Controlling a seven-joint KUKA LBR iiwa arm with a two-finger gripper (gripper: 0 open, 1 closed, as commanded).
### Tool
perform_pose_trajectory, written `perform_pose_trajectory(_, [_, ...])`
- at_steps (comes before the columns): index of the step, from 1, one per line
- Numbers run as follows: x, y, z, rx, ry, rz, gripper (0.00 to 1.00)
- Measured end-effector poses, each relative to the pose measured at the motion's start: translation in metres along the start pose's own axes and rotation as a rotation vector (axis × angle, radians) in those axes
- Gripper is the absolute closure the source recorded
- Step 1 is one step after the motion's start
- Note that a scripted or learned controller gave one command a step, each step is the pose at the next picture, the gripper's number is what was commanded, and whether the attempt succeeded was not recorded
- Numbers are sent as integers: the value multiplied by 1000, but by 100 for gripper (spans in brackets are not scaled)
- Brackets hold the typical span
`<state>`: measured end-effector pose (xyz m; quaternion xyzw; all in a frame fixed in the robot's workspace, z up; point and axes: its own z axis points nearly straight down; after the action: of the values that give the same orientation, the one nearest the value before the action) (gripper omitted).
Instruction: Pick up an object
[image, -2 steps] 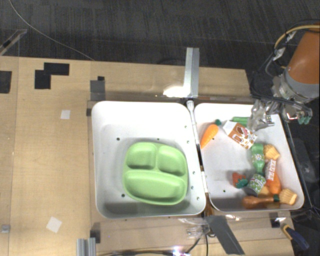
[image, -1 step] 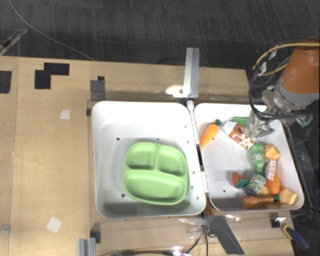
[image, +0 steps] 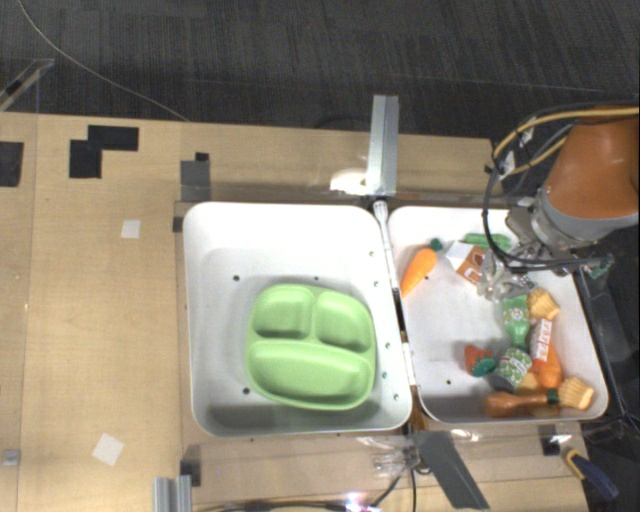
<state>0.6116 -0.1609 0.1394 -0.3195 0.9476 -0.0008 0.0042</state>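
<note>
Camera view, glossy green three-part plate (image: 311, 344), smooth orange carrot (image: 418, 270), gripper (image: 492, 283) grip perhaps obscured, cannot tell

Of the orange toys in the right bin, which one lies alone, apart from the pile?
The orange carrot-shaped toy by the right bin's left wall. The other orange pieces crowd the pile along the right side.

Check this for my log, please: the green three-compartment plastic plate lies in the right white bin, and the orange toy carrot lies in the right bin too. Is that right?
Not quite. The camera view shows the green three-compartment plastic plate in the left white bin, alone there. The orange toy carrot does lie in the right white bin, near its upper left corner.
</note>
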Motion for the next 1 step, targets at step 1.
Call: perform_pose_trajectory(1, [28, -36, -98, 11, -5, 83, 100])
